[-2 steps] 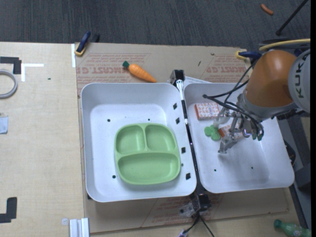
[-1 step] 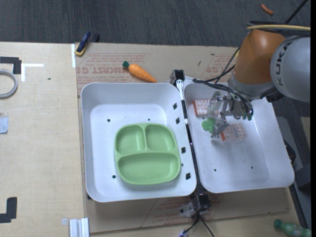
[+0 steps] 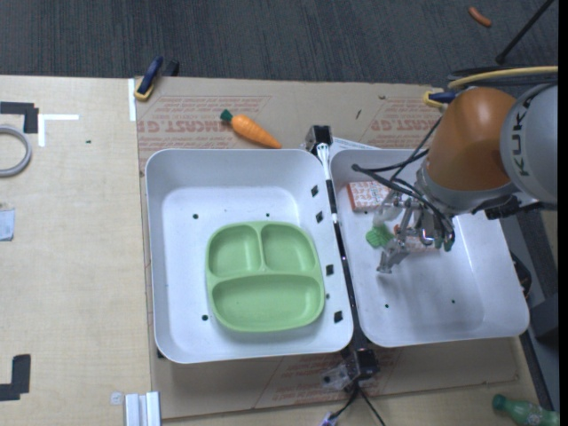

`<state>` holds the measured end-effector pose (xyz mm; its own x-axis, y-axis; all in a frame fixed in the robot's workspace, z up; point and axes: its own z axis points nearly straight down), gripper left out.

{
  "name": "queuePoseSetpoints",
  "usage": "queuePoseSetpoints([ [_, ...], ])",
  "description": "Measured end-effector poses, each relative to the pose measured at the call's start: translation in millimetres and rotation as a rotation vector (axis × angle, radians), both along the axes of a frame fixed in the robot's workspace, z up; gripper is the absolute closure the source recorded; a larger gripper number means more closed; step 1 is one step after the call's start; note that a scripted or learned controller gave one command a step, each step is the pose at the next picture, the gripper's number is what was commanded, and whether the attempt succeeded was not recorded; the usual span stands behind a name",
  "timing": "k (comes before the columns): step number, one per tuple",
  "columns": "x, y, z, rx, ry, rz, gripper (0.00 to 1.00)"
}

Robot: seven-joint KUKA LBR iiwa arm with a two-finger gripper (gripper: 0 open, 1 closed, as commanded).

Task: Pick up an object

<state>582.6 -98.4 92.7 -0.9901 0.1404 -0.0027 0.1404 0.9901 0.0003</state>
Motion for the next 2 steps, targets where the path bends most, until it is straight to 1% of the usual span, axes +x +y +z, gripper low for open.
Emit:
queuePoseSetpoints([
  [1,2,0,10,0.0,-0.005,-0.001,1.0],
  [2,-25,39,100,0.0,-0.001,-0.153,1.0],
])
